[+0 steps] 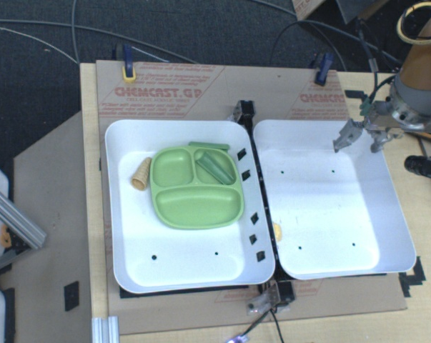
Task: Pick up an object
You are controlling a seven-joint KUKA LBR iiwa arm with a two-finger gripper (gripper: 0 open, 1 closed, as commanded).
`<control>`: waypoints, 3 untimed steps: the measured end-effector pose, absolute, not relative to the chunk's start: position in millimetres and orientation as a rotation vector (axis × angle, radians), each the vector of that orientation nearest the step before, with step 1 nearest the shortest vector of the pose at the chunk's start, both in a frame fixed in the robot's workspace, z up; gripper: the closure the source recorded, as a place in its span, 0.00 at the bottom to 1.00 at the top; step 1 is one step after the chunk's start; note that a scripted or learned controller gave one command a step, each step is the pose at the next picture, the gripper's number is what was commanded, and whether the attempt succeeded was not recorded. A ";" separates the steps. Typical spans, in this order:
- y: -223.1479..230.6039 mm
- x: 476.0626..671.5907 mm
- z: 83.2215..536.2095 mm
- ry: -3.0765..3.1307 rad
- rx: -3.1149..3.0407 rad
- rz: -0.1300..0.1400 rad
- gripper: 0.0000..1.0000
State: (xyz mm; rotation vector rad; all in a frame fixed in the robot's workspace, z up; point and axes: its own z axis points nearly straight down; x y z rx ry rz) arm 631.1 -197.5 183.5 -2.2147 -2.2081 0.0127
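Observation:
A green divided plate (pixel 196 189) lies in the left bin (pixel 179 263). A darker green piece (pixel 215 166) rests in the plate's upper right compartment, partly over its rim. A small tan cone (pixel 140 174) lies just left of the plate. My gripper (pixel 359 141) hangs over the upper right corner of the right bin (pixel 329 213), far from the plate. Its two fingers are spread apart, with nothing between them.
A small yellowish bit (pixel 276 231) sits at the right bin's left wall. Black clips (pixel 245 110) join the two bins along the middle. Blue clamps (pixel 129 70) hold the cardboard base at the back. Cables trail behind the bench.

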 end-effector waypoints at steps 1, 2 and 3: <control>-197.0 634.7 192.9 -2.221 -2.220 0.000 0.00; -199.9 639.9 132.6 -2.220 -2.217 0.003 0.00; -199.0 639.6 82.4 -2.220 -2.216 0.004 0.00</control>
